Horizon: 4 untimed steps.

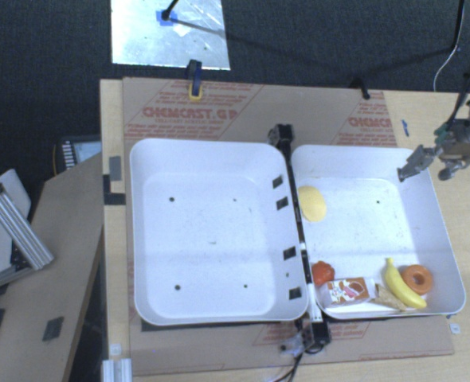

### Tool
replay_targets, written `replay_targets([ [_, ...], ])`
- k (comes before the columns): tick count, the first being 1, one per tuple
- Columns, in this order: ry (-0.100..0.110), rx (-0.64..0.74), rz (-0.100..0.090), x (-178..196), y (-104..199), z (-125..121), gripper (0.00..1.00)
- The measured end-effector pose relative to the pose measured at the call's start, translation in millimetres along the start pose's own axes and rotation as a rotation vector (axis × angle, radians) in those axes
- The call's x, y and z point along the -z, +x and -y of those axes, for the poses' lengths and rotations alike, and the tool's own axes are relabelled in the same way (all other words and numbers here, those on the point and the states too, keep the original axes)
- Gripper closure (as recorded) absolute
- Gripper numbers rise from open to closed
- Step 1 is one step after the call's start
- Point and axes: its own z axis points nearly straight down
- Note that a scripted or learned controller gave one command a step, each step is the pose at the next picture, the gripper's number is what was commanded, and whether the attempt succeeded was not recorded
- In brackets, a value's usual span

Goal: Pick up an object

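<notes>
On the worktop (243,106) I saw one banana (401,283) lying diagonally, tip toward the near-right; end effector (426,164) state unclear.

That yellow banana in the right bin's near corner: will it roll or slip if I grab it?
The banana is curved and looks smooth, so it may pivot or slip between fingers. It lies against the orange ring, which would probably shift too.

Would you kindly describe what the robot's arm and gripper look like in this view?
At the view's right edge, above the right bin's far corner, sits the gripper: a compact assembly of grey metal parts with darker joints, tapering to a slim dark tip. Behind it is a grey wrist section. A thin pale cable loops above it. No markings are readable.
</notes>
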Motion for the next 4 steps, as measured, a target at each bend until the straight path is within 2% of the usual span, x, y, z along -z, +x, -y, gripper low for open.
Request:
replay_targets([
  [1,0.013,0.0,-0.006,-113.1,35.5,43.8,0.0],
  [2,-0.011,0.004,0.001,12.7,46.9,65.5,0.0],
  [3,-0.003,0.008,-0.001,41.7,88.4,49.7,0.0],
  [4,-0.007,0.01,-0.003,130.1,146.5,101.5,0.0],
])
